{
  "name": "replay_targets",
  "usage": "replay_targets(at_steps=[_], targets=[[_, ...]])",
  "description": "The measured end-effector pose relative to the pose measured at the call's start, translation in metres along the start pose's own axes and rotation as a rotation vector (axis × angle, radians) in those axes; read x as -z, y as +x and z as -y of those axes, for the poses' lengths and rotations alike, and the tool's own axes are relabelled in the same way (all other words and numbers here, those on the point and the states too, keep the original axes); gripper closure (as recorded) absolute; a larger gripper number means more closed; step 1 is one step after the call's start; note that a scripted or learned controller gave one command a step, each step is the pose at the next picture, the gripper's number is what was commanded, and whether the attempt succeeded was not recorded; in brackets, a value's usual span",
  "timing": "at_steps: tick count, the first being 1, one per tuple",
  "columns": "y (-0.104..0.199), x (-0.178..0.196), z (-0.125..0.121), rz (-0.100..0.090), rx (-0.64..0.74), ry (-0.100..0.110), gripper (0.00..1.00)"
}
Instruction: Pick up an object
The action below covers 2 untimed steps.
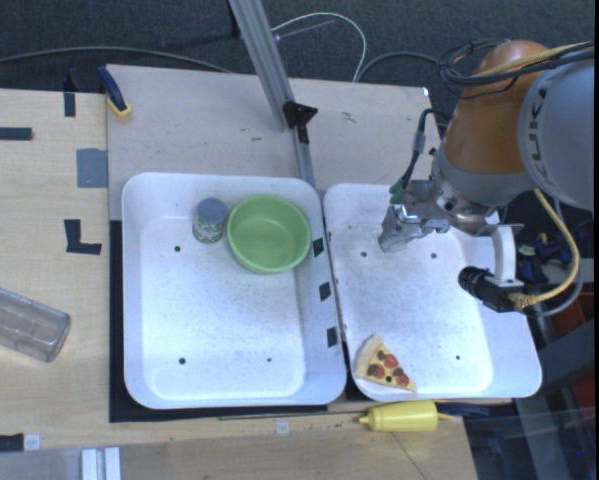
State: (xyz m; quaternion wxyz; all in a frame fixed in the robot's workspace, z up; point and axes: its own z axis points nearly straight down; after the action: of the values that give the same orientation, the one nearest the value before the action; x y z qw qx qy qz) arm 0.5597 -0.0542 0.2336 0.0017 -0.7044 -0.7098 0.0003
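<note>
Task obj candidates: the pizza slice toy (383, 364) lies flat in the right bin (499, 368), at that bin's lower-left corner, lower centre of the frame, tip toward the bin's inside. It is the one item in the bin I work over, so I judge it the nearest target. It sits close to the bin wall, which I judge will crowd one finger on approach.

Left bin (149, 368), centre-left of frame: green bowl (269, 233) upright near the top edge, mouth up; small grey can (210, 220) just beside it to the left, possibly touching, can't confirm. Both rest near the upper wall, well apart from the pizza slice.

Outside the bins: yellow mustard bottle (399, 416) lies on its side on the bench just below the right bin's bottom rim, near the pizza slice but separated by the rim. A clear plastic container (19, 321) lies at the left edge of the frame. A grey pole (264, 48) slants down from the top to the gap between the bins.

My pincer (396, 236) hangs over the upper-left part of the right bin, upper right of centre, well apart from the pizza slice. Nothing sits between the fingers; I hold no obj. Finger opening: can't tell at this angle and res. Contact w/ bin floor: also can't tell.

Est. status: pick not yet made. Next move, as I judge it, calls for travel toward the lower-left corner of the right bin.
</note>
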Motion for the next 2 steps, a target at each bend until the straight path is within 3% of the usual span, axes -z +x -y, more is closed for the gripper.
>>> replay_targets(at_steps=[2], targets=[[0.100, 0.010, 0.029, 0.000, 0.001, -0.001, 1.00]])
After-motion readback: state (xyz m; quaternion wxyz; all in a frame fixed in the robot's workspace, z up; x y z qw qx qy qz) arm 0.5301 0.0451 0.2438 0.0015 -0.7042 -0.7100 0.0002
